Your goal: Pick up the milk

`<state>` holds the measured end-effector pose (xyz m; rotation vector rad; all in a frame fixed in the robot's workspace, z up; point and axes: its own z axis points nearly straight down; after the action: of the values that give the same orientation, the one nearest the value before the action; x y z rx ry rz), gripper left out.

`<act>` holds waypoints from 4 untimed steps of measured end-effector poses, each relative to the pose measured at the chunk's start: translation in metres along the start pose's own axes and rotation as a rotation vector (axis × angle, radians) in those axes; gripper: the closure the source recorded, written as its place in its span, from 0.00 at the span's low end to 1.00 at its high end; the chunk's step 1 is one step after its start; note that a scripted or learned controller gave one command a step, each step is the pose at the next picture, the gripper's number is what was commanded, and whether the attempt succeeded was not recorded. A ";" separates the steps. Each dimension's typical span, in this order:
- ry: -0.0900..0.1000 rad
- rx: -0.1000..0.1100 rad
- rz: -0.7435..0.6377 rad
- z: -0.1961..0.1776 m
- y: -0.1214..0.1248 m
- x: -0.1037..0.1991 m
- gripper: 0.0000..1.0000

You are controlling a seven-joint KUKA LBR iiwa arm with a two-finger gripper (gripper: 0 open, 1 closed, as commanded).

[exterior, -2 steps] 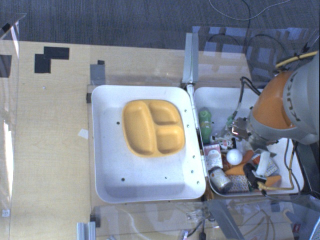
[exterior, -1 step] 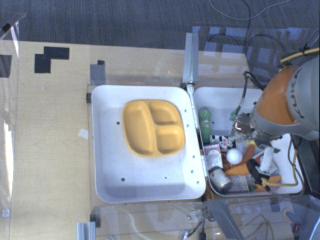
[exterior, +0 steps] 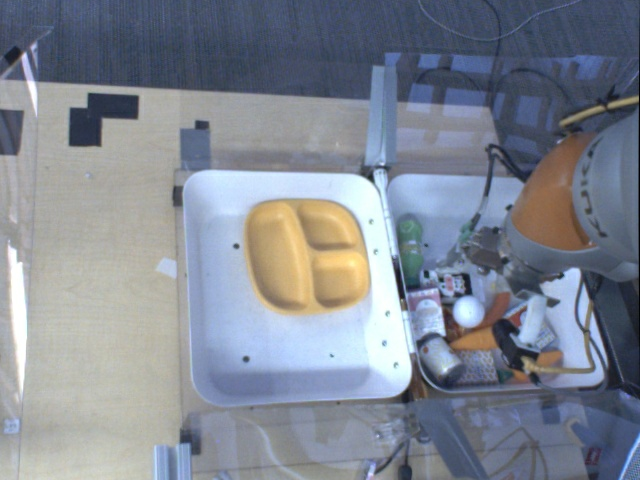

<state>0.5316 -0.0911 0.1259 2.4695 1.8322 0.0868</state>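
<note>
Yellow tray [exterior: 305, 255] alone in left bin [exterior: 215, 368]; right bin [exterior: 440, 193] cluttered; pincer [exterior: 500, 278] state unclear.

Small white milk bottle [exterior: 428, 317] with red label — lying among clutter in the right bin [exterior: 440, 190].

Left bin [exterior: 215, 368]: divided tray [exterior: 305, 255] lies near its centre. Right bin [exterior: 590, 368]: bottle [exterior: 410, 236] along the left wall, ball [exterior: 467, 311] mid-bin, can [exterior: 440, 358] at the front-left corner.
</note>
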 end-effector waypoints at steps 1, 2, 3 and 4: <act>0.009 0.023 -0.017 0.016 0.000 0.002 0.00; 0.009 0.023 -0.017 0.016 0.000 0.002 0.00; 0.002 0.005 -0.018 0.000 0.007 -0.002 1.00; 0.002 0.008 -0.018 0.001 0.006 -0.002 0.00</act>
<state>0.5371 -0.0950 0.1254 2.4587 1.8582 0.0818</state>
